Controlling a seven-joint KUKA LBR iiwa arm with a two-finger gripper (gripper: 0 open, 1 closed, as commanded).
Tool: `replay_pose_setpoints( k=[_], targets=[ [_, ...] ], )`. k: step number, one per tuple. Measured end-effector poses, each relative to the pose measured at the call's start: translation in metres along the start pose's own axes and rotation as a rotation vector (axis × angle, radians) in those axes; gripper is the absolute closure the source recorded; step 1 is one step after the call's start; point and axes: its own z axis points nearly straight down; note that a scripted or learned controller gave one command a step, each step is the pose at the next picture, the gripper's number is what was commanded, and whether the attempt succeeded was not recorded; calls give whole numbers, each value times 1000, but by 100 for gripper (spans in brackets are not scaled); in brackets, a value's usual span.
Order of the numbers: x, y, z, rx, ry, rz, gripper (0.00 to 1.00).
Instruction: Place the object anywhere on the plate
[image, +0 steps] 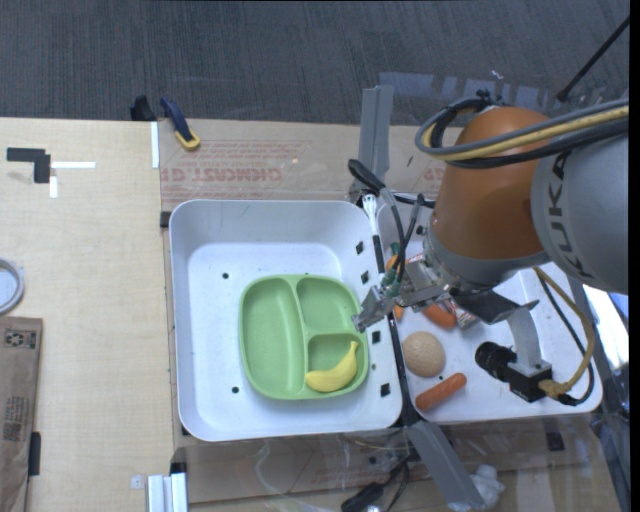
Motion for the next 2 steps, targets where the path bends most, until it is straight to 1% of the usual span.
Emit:
replay_pose_setpoints(
  k=[1,2],
  targets=[
    [71,31,40,3,0,-86,0],
    [118,55,94,2,-1,-208,0]
  ],
)
